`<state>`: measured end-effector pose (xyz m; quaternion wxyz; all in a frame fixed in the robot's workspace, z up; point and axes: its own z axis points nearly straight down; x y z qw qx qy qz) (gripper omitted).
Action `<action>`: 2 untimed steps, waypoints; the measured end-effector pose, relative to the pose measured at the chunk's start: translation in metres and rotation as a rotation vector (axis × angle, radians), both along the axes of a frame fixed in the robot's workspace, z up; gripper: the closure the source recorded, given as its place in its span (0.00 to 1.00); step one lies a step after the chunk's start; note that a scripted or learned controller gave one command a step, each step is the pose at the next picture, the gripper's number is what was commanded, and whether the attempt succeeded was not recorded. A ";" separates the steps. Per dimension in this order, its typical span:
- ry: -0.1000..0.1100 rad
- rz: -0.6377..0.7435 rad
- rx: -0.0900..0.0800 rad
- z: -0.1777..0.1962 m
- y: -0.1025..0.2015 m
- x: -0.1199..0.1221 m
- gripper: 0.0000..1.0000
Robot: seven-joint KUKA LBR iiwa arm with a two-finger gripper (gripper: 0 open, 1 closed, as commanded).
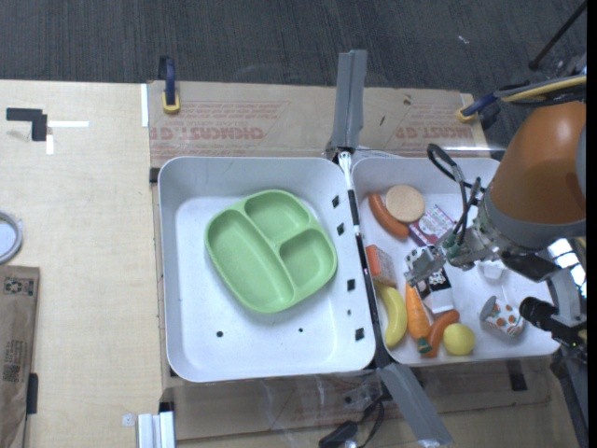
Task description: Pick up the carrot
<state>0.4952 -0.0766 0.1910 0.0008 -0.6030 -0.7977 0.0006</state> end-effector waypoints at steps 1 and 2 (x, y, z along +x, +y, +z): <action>0.001 0.045 0.000 0.000 0.020 -0.018 0.00; 0.001 0.337 0.001 0.000 0.004 -0.018 0.00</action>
